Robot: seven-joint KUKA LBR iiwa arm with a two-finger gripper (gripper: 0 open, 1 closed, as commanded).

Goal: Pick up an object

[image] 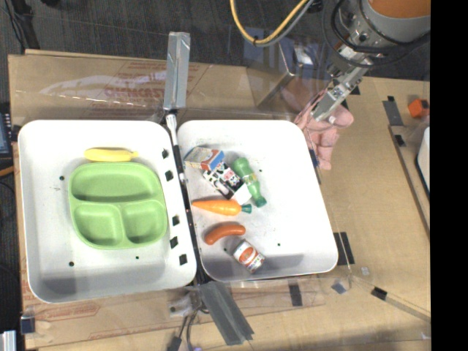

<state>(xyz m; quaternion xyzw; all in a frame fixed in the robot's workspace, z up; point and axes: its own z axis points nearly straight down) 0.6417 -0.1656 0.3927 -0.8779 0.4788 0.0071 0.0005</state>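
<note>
On my feed the arm (pixel 387 6) comes in from the upper right, its orange band at the top edge, and the gripper (pixel 330 107) hangs over the right bin's (pixel 292 258) far right corner, just past the rim. Its fingers are clamped on a pink, floppy thing (pixel 327 139) that droops below them, off the bin's outer edge and over the cardboard bench (pixel 380 218); I can't tell what the pink thing is beyond its colour and soft shape. In the right bin the rest lies clustered toward the left half: a small carton (pixel 207 157) near the top left, a dark packet (pixel 228 181) just below it, a green bottle (pixel 248 181) lying slantwise beside that packet and touching it, a carrot (pixel 216 208) lying crosswise under them with its green end near the bottle's foot, a sausage (pixel 224 232) below the carrot, and a small can (pixel 247 256) on its side near the bin's front edge. The left bin (pixel 44 269) holds a green divided tray (pixel 117 205) lying flat in the middle, and a banana (pixel 110 154) lies just behind the tray's far edge. A grey bar (pixel 175 75) stands behind the seam where both bins meet, and a yellow cable (pixel 278 28) loops above the bench toward the arm.
</note>
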